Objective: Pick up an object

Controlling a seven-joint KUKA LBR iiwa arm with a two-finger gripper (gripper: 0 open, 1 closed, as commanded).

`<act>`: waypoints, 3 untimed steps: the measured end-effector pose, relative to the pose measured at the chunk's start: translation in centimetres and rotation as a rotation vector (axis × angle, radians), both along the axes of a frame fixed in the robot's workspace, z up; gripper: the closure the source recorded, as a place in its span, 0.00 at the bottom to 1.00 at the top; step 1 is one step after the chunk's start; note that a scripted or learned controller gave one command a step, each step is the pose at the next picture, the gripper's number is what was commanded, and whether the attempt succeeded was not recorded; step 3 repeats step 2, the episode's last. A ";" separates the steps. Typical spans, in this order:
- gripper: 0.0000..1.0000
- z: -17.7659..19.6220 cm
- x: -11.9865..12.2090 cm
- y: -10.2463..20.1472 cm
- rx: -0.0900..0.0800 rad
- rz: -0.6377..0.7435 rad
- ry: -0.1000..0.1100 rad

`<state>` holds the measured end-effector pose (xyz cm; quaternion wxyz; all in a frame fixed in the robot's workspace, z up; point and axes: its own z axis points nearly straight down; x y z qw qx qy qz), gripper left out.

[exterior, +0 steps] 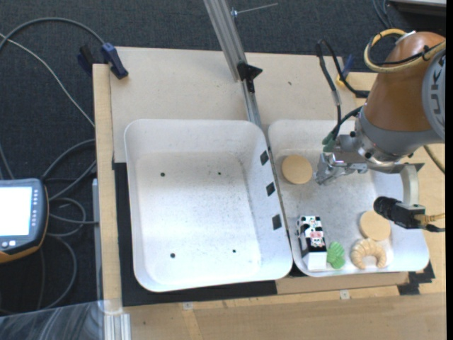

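Note:
In the right bin [333, 134] lie several objects. A round tan disc [296, 169] rests near the bin's left wall. A second tan disc [374, 226] sits at the right, with a croissant-shaped pastry [369, 253] just below it. A small black-and-white patterned box [312, 234] with a white block under it and a green piece [335, 254] lie at the front. My gripper [325, 173] hangs over the bin's middle, just right of the first disc, with nothing seen between its fingers.
The left bin [141, 147] stands beside the right one, with a raised divider wall [271, 190] between them. A metal rail [225, 30] slants in from the top. Cables and a handheld screen [18, 214] lie left of the bench.

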<state>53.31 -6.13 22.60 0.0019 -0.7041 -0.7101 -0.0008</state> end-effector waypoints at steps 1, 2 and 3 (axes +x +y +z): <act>1.00 0.9 0.5 6.2 -0.001 0.000 -0.004; 1.00 1.7 1.1 11.9 -0.001 0.000 -0.004; 1.00 1.7 1.1 11.9 -0.001 0.000 -0.004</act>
